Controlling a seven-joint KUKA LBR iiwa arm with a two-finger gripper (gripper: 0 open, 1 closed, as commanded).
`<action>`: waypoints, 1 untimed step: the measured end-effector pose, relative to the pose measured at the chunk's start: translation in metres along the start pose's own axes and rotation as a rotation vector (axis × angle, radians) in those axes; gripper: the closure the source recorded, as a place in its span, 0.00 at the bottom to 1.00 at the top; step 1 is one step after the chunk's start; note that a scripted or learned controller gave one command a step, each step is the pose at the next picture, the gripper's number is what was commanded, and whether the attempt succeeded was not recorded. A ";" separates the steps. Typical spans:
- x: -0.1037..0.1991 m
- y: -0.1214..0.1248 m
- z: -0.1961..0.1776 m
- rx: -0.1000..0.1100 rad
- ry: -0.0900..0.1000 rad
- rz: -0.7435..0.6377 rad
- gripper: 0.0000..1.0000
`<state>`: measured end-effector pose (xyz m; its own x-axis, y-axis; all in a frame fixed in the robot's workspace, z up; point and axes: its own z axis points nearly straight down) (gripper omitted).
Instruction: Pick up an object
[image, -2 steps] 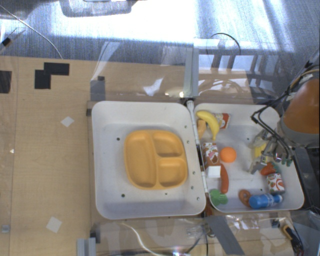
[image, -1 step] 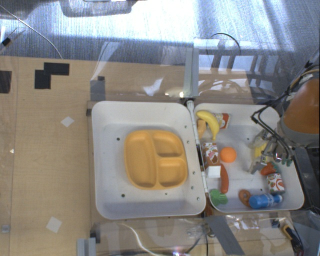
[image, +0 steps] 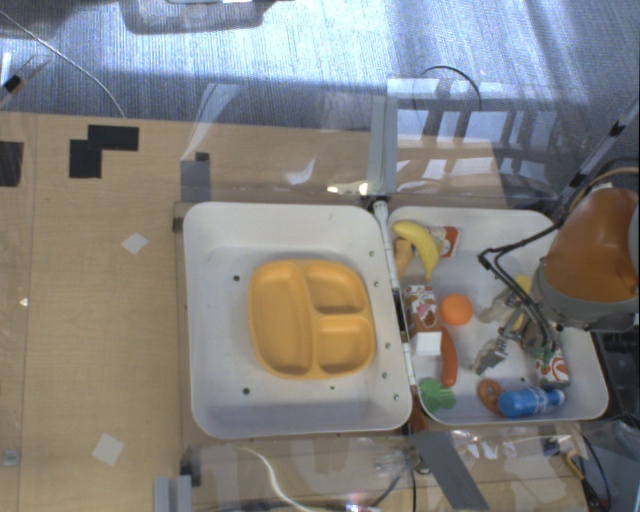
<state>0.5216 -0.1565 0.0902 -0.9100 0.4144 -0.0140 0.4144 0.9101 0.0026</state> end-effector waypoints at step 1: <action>-0.044 0.025 0.001 -0.001 -0.002 -0.043 0.00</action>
<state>0.5722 -0.1524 0.0898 -0.9271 0.3745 -0.0157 0.3745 0.9272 0.0033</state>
